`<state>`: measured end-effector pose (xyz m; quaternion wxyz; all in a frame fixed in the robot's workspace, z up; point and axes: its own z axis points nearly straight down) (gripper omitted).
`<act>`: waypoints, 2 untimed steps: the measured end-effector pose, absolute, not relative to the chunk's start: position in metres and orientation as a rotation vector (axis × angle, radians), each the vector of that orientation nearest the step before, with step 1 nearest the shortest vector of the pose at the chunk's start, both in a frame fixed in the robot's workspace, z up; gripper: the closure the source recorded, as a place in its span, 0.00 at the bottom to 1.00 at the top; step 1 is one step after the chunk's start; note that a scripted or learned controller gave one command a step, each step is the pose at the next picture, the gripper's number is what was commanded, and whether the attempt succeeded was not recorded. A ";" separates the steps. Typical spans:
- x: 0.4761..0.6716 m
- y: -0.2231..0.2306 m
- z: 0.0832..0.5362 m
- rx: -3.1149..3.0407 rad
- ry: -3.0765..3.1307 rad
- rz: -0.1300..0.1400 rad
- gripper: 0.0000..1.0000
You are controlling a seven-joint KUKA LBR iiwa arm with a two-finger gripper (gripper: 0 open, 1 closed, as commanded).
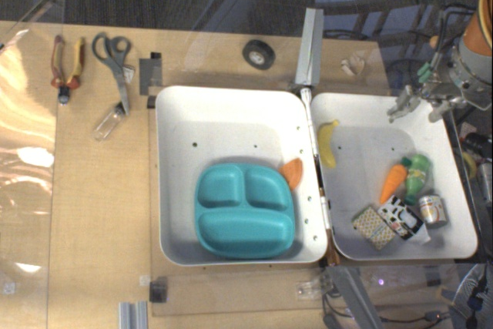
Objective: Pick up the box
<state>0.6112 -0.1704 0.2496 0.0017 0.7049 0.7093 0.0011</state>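
From the camera above the bench, we see the gripper [420, 99] hanging over the top right corner of the right bin [362, 146], its two fingers spread apart with nothing between them. The box [373, 226], with a fine checked pattern, lies well apart from the gripper near the bin's front edge, tilted on a diagonal and touching a black-and-white patterned package [402, 216] on its right. Just beside that package sits a small can [432, 209], and above them a carrot [393, 181] leans next to a green bottle [417, 173]. A banana [327, 143] rests against the bin's left wall. In the left bin [231, 119] we find a teal divided tray [245, 209] with an orange piece [293, 172] at its upper right corner. On the bench beyond the bins lie scissors [115, 62], pliers [66, 65] and a roll of tape [259, 54].
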 end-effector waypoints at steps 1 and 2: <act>0.595 -0.116 0.124 2.372 2.059 0.002 0.00; 0.519 -0.126 0.119 2.227 2.212 0.005 0.00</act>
